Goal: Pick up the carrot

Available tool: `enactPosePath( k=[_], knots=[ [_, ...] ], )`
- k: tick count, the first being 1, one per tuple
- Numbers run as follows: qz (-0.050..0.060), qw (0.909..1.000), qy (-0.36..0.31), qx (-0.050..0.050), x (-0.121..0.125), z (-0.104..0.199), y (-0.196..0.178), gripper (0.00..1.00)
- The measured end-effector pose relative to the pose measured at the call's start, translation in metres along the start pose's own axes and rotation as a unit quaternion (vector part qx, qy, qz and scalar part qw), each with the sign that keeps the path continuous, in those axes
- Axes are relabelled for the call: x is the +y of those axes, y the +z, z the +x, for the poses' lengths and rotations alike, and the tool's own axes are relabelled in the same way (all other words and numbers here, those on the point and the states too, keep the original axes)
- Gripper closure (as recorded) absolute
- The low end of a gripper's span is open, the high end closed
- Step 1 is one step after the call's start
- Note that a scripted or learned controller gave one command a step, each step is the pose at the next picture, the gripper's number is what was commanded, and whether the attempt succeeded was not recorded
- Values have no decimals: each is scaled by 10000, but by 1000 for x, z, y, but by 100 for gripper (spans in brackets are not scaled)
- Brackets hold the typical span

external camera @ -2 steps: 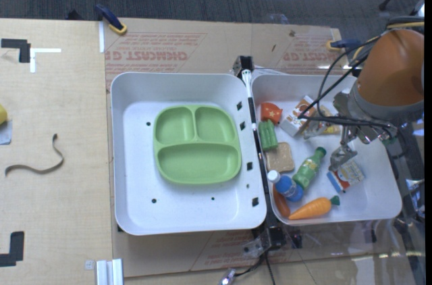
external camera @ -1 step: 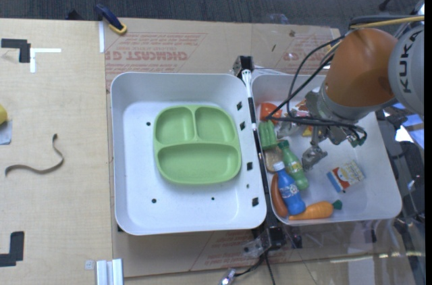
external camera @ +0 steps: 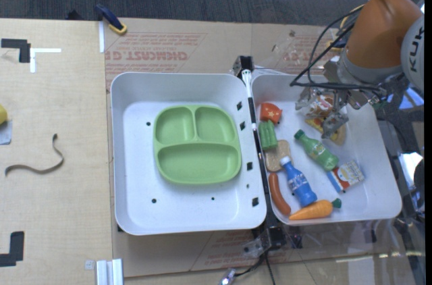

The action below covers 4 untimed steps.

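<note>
Bench, far left: a thin dark cord [external camera: 35, 164] lies curled on the wood, well apart from the bins. Left bin [external camera: 128, 209]: holds a green divided plate [external camera: 198, 145], flat, near the centre. Right bin [external camera: 378, 199], lower middle to right of frame: along its left wall a red-orange toy [external camera: 270, 112], a green vegetable [external camera: 268, 136], a slice of bread [external camera: 277, 157] and a sausage [external camera: 279, 194]; a blue bottle [external camera: 298, 184] beside them, a green bottle [external camera: 316, 150] further right. The carrot [external camera: 314, 211] lies flat against the bin's front wall, just below the blue bottle. Gripper [external camera: 335, 120] hangs over the bin's upper part, above a crinkled packet [external camera: 317, 120]; whether its fingers are apart or together cannot be told. Carrot and gripper are well apart.
</note>
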State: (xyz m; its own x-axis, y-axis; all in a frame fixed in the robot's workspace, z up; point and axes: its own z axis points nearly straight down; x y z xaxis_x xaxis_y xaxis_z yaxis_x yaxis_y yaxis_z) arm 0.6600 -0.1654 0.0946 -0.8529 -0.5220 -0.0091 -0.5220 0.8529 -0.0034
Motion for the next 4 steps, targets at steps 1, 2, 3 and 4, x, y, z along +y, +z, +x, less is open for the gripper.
enactPosePath(
  k=[1, 2, 3, 4],
  knots=[
    [-24, 9894, -1453, 13, 59, 19, 1, 0],
    [-4, 9817, -1906, -5, 0, -2, -36, 0],
    [-20, 9548, -2971, 4, -8, 36, 1, 0],
    [-4, 9730, -2306, -5, -22, 41, -1, 0]
  ],
)
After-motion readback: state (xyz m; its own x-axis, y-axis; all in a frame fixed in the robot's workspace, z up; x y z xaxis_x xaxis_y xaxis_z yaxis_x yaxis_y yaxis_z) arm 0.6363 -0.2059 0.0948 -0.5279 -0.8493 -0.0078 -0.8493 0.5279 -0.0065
